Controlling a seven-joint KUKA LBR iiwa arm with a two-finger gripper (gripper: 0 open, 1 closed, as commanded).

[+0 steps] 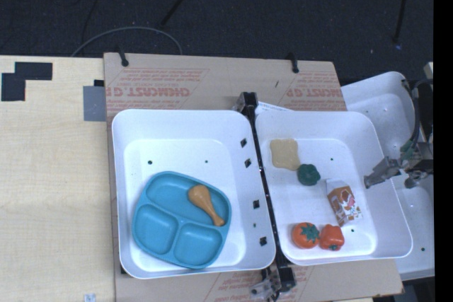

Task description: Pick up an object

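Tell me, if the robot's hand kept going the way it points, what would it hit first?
Probably the small snack packet in the right bin: the hand points left from that bin's right edge. Its height is unclear, so it might pass over.

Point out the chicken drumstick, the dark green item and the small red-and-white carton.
chicken drumstick point(206, 202): camera view, on its meaty middle, lying on the blue tray in the left bin.
dark green item point(308, 175): camera view, on its centre, right bin.
small red-and-white carton point(343, 203): camera view, on its printed face, right bin.
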